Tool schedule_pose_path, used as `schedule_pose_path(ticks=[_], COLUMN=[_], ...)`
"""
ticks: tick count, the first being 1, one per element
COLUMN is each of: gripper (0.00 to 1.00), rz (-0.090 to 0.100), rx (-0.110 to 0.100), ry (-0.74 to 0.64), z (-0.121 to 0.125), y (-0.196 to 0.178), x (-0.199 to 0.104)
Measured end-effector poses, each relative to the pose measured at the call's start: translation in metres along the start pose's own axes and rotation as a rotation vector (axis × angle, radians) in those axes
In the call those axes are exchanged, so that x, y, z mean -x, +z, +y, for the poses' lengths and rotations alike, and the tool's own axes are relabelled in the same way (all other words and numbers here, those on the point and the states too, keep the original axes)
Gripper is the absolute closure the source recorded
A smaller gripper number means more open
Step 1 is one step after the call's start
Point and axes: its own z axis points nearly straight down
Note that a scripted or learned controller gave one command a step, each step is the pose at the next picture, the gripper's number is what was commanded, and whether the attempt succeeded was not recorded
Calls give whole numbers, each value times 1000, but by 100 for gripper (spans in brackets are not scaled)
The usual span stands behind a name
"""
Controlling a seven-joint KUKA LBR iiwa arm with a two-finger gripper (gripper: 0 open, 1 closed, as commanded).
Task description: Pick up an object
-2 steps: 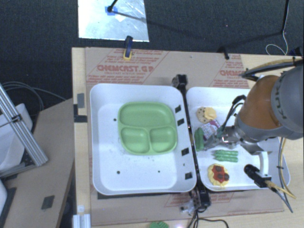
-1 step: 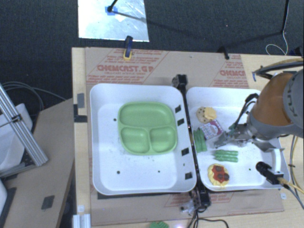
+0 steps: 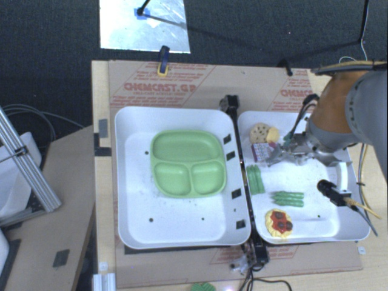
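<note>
Worktop (image 3: 182,80): brown board printed with red lettering, carrying two shallow white bins side by side.

Left bin (image 3: 130,180): holds one green divided plate (image 3: 187,162) with three compartments, lying flat near the bin's centre.

Right bin (image 3: 327,223): holds several small toy food pieces. A chocolate-chip cookie (image 3: 260,131) lies at the far left corner, with a small yellow piece (image 3: 273,135) touching it. A purplish packet (image 3: 260,151) lies just below the cookie. A green ridged piece (image 3: 254,179) rests along the left wall. A green bean bundle (image 3: 287,198) lies near the middle. A round pasta piece with red sauce (image 3: 279,222) sits at the near left corner.

Arm (image 3: 357,111): grey, orange-banded, entering from the right over the right bin.

End effector (image 3: 284,154): low, just beside the purplish packet (finger spacing cannot be told; no object visibly clamped).
</note>
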Motion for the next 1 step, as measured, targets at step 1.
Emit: schedule_pose_path(ticks=[1], gripper=[0], rz=[0], rx=[-1], ry=[1], z=[53], y=[1], x=[5])
